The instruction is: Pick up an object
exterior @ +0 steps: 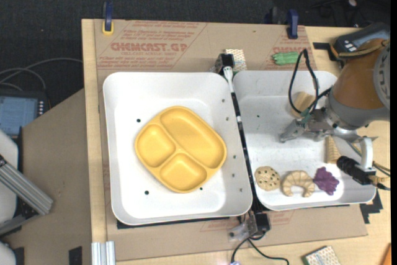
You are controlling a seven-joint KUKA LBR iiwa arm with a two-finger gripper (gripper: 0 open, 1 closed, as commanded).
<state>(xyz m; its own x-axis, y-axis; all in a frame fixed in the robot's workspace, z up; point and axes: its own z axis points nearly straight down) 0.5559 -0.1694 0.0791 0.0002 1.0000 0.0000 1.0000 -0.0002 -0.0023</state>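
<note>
Counter [93,133] with two bins: my hand [290,133] hovers in right bin [273,102], grip state indiscernible, above cookie [267,177], croissant [298,183].

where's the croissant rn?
The croissant lies in the right bin, near its front edge, between the cookie on its left and the purple toy on its right.
</note>
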